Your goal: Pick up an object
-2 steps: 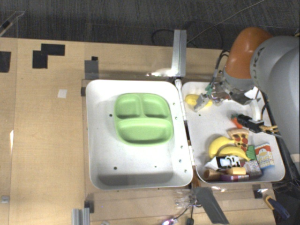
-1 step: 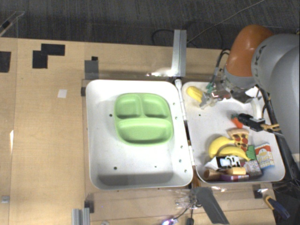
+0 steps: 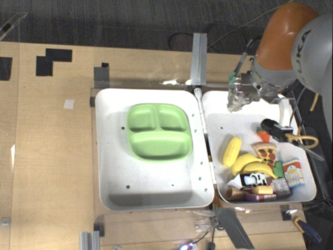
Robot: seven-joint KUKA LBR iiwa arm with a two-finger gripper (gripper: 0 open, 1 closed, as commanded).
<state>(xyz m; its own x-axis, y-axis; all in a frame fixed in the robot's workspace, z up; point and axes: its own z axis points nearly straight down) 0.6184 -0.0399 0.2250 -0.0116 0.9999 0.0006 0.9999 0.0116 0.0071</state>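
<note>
The claw (image 3: 238, 99), its grip state impossible to tell, is hovering over the right bin's (image 3: 218, 120) far end, needing to descend toward the corn (image 3: 232, 150) nearer.

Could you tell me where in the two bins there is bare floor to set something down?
The right bin has bare floor at its far end, between the gripper and the corn cob. Its near end is crowded: banana, pizza slice, packets. In the left bin, bare floor rings the green divided plate, widest at the near edge.
</note>
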